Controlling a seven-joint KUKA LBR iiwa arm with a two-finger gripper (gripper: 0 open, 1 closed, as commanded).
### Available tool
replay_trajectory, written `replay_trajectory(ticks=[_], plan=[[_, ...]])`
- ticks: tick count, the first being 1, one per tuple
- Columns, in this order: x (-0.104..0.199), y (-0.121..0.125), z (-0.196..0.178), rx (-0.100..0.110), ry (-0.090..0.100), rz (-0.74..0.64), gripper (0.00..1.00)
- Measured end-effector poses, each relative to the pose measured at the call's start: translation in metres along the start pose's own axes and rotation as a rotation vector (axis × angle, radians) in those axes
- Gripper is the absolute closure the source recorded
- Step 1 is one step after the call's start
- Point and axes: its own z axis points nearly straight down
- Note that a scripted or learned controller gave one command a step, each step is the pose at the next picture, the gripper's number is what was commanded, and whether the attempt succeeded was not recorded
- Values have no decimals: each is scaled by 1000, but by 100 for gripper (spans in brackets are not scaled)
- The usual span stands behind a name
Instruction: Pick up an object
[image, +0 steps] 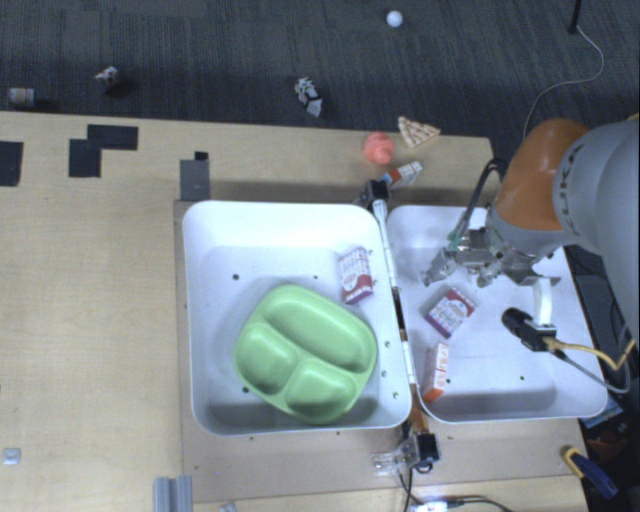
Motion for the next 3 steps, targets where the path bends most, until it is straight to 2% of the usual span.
replay_trajectory(ticks=[1,2,3], plan=[[17,3,12,7,1,0,0],[18,6,0,0,1,-3,100],[-40,51,13,8,-1,1,100]])
